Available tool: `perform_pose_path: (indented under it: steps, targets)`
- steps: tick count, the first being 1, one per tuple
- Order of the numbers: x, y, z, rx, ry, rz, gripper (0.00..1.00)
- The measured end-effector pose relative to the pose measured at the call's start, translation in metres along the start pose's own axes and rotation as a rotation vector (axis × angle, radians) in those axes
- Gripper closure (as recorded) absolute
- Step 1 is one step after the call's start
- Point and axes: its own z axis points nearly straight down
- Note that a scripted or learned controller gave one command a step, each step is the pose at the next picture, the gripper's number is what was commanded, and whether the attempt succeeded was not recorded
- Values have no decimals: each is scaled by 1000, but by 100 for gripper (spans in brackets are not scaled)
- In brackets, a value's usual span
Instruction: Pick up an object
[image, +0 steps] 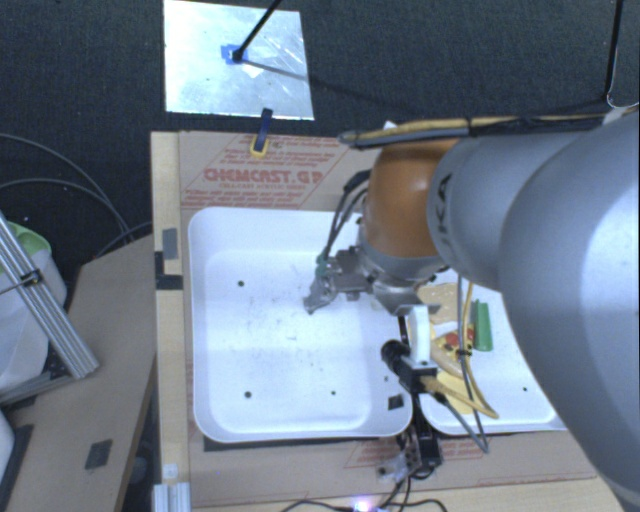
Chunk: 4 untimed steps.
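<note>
While arm (520, 210) overhangs right bin (530, 405), green stick (483, 326) lies upright lengthwise, claw (322, 293) state unclear.

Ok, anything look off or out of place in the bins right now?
Nothing looks spilled or broken. The objects, including a green piece, are crowded in the right bin, largely under the arm, while the gripper sits over the left bin, away from them.
</note>
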Motion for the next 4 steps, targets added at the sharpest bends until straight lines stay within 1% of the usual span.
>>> perform_pose_path:
  steps: [1, 2, 3, 4]
  targets:
    - [56, 2, 106, 7, -5, 9, 0]
    - [58, 132, 3, -17, -3, 13, 0]
    - [117, 112, 107, 10, -5, 10, 0]
    - [115, 116, 90, 1, -6, 9, 100]
